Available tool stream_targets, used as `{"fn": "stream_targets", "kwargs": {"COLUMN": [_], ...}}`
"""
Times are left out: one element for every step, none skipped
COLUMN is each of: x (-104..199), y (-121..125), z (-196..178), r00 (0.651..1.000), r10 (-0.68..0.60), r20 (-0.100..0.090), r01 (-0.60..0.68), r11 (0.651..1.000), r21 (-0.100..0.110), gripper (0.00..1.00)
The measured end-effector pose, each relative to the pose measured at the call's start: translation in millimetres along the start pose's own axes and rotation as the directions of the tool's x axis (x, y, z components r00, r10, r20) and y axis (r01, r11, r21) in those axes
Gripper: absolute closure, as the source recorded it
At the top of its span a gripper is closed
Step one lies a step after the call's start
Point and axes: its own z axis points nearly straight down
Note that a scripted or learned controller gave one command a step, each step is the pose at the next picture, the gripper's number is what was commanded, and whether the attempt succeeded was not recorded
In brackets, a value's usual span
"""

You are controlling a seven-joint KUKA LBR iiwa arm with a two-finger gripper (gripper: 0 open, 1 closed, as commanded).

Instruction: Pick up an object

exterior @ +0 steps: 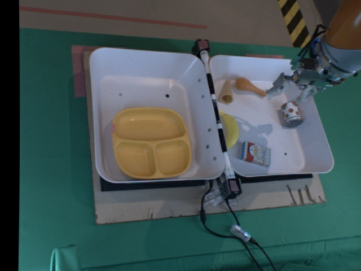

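Small can [291, 114], white with red dots, lying on its side near the right edge of the right bin [316, 145], about midway along that edge and apart from everything else there. Directly above it, the gripper [294, 89], fingers spread wide, one toward the bin's middle and one toward its right rim, nothing between them. Probably the likeliest target, then, though the task names no particular object. Farther out: a tan drumstick-shaped toy [250, 87] and a small cone [226, 91] toward the far edge of the same bin, a blue and red carton [256, 153] lying flat near the near edge, a yellow rounded piece [230, 127] tucked against the left wall by the divider. In the left bin [141, 66], a yellow sectioned plate [151, 141] toward the near left corner. For a sound grasp: centre over the can's body, not its end; turn the wrist so the fingers close across the curved sides and not along its length; descend straight until the tips straddle it just off the bin floor. Risks, by judgement: a round can rolling away from a lopsided squeeze, or the outer finger catching the bin's sloping right wall. Slow closing, then a straight lift.
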Motion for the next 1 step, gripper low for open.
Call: {"fn": "stream_targets", "kwargs": {"x": [-31.9], "y": [-28.7], "z": [114.1], "r00": [1.000], "r10": [0.000], "r20": [0.003], "r01": [0.000], "r11": [1.000], "r21": [-0.006], "gripper": [0.00]}}
